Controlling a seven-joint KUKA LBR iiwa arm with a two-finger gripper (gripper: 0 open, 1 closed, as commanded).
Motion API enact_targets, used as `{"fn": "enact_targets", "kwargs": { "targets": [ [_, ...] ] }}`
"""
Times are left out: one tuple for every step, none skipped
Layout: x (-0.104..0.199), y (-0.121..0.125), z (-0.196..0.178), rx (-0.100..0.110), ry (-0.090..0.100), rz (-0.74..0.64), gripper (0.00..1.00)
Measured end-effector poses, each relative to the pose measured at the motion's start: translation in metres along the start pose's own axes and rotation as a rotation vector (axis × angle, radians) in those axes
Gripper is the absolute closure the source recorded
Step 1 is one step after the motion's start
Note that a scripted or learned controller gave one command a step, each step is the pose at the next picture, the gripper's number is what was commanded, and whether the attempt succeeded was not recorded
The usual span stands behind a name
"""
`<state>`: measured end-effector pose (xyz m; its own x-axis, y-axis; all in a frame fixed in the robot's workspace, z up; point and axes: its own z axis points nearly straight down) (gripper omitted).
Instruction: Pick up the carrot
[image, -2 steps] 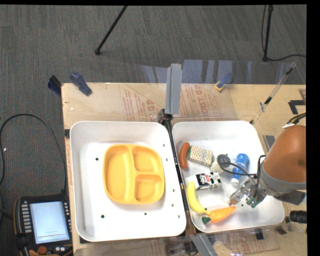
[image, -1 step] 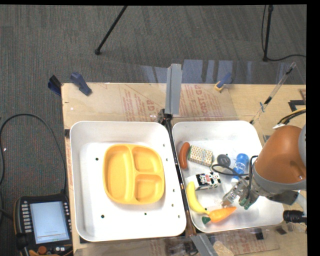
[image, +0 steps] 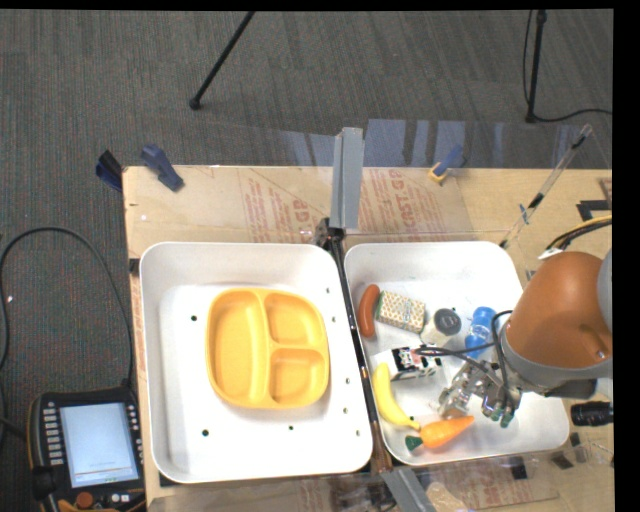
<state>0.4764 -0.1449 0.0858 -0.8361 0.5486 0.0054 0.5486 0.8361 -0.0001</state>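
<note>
The carrot (image: 444, 432) lies along the near wall of the right bin (image: 430, 255), green end toward the banana (image: 389, 397), which curves just beside it at the bin's near left; the jaws (image: 478, 394) hang just above and behind the carrot's thick end, and whether they are open or closed cannot be told from here, though nothing shows between them; my worry is that a closing grip so near the wall meets the rim or only clips the tapered end, so the carrot rolls or squirts out; a drift leftward could nudge the banana instead; farther in, a black-and-white box (image: 412, 361) sits close enough to be knocked; beyond it lie a sausage (image: 369, 309), a speckled sponge (image: 402, 311), a grey cap (image: 447, 322) and a blue piece (image: 483, 321), safely apart; the yellow plate (image: 267, 347) in the left bin (image: 160, 300) is out of harm's way.
</note>
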Motion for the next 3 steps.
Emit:
{"fn": "enact_targets", "kwargs": {
  "targets": [
    [-0.02,-0.029,-0.001,-0.001,-0.005,-0.308,1.0],
    [-0.016,-0.023,-0.001,-0.001,-0.008,-0.867,1.0],
    [-0.016,-0.004,-0.001,-0.001,-0.006,-1.085,1.0]
  ]
}}
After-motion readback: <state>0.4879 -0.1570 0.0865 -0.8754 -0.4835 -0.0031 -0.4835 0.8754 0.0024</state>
